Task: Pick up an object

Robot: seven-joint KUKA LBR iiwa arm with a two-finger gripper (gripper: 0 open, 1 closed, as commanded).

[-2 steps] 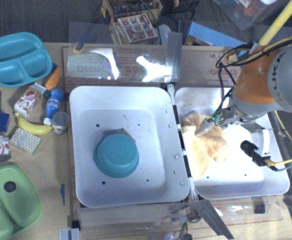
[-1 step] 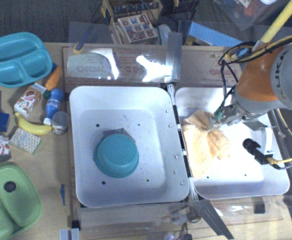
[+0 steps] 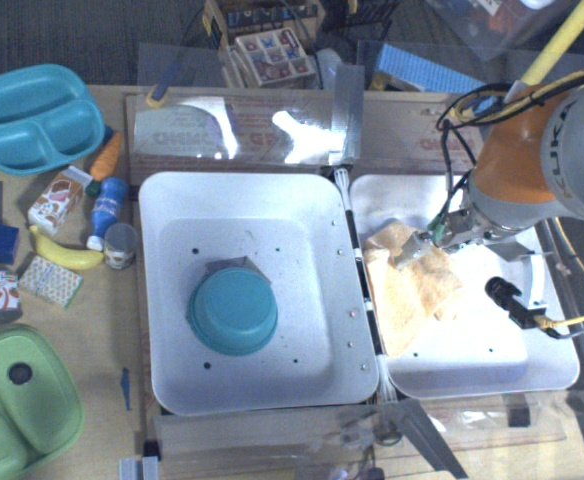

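Beige cloth, crumpled, lies in the right bin against its left wall, long axis running from the far end near the bin's far-left corner down toward the near side. Gripper sits low over the far part of the cloth, its tip touching or just above the folds; the arm, grey with an orange band, reaches in from the right and far side. Whether the gripper is parted or closed on fabric cannot be told, since the tip is small and blends with the cloth. Most of the cloth spreads nearward and slightly right of the tip, so any lift would likely take it by its far end and let the rest trail. Teal bowl, upside down, rests in the middle of the left bin, well apart from the gripper and across the divider. Judged: cloth is the nearer candidate.
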